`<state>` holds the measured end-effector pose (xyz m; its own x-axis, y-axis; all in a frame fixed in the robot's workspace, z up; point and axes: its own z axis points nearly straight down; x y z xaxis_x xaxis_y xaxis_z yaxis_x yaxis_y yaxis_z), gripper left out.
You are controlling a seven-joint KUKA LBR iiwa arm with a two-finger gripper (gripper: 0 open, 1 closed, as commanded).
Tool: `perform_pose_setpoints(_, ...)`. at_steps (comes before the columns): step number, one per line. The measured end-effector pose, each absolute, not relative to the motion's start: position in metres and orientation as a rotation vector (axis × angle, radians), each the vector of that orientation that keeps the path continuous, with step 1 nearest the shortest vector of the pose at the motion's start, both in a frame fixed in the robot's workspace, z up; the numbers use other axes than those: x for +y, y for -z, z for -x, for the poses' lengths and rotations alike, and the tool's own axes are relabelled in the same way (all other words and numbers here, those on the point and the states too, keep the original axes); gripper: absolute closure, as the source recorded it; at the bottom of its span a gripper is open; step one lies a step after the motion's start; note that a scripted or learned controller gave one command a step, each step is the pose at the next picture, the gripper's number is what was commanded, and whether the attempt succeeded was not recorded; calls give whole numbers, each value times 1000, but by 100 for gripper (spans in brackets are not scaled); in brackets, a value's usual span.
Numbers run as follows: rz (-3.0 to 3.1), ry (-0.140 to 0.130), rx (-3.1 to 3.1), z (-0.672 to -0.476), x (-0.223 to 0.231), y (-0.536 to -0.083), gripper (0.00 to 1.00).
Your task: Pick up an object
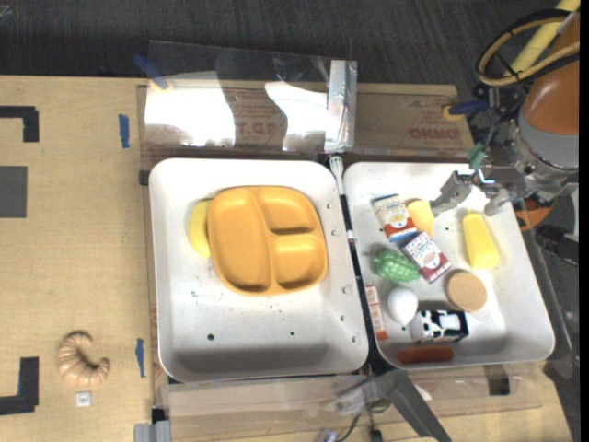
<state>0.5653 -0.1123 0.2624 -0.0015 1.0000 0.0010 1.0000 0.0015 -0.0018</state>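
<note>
You're looking at a robot lab/test bench: two shallow white plastic bins [175,274] on a tan wooden board [64,247] w/ blue tape marks [123,129], grey arm w/ orange band [552,109] at 3 o'clock, yellow cables [515,49] at 1 o'clock.

Divided tray [267,239] orange in white left bin [175,320]. Corn cob [480,240] yellow. Toy cow [440,324] black-and-white patched. Egg [402,304] white. Leafy vegetable [396,266] green. Worktop [64,247] tan.

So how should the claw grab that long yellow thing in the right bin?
Best guess: grab the long yellow piece around its middle, coming straight down from above. It lies flat, running up and down the picture, so the claw should close across its narrow width. Both long sides look free; the round tan disc sits just below.
</note>
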Motion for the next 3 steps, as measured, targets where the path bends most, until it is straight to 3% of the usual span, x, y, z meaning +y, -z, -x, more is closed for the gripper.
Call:
perform_pose_setpoints(1,2343,2,-2095,-540,-147,-92,0)
perform_pose_setpoints(2,2436,7,-1991,-600,-116,-87,0)
perform_pose_setpoints(3,2440,9,-1991,-601,-117,-99,100)
